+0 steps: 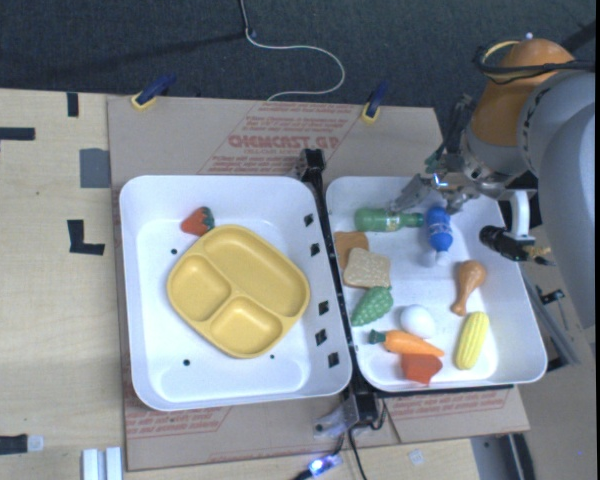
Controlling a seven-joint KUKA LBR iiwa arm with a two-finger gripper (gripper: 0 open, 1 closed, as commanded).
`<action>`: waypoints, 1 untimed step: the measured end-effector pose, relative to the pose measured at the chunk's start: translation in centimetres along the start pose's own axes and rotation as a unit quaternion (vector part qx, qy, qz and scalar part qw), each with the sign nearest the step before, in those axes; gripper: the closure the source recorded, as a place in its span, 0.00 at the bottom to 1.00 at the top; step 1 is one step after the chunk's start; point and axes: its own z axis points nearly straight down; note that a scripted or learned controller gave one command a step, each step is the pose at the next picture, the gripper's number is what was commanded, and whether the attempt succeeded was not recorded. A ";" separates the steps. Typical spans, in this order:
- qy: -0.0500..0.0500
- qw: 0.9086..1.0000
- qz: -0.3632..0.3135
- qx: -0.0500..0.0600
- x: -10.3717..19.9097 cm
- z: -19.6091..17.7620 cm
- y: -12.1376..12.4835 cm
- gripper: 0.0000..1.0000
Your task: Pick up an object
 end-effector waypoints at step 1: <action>0.001 1.000 0.000 -0.001 0.2 -1.0 0.1 1.00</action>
